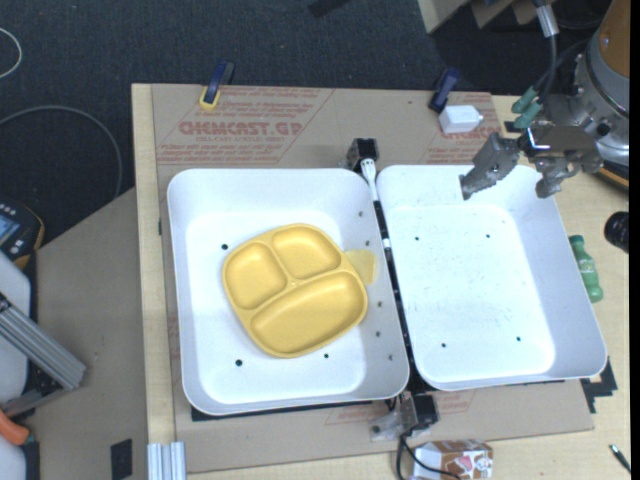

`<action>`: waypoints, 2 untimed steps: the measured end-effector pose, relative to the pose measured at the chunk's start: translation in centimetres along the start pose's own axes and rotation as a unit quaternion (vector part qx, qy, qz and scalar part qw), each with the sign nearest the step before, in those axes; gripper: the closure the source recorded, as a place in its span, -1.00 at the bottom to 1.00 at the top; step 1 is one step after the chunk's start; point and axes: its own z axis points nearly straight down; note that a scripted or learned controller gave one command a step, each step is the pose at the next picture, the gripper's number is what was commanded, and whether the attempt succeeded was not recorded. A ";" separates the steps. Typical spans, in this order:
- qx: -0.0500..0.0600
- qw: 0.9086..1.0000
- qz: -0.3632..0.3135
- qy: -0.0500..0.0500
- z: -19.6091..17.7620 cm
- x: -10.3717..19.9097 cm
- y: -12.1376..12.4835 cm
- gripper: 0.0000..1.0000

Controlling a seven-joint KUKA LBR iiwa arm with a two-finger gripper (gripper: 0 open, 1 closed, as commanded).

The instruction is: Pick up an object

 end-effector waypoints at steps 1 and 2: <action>0.005 1.000 0.006 -0.002 -0.4 -0.6 -0.1 1.00; 0.012 1.000 0.003 -0.001 5.7 6.4 -1.0 1.00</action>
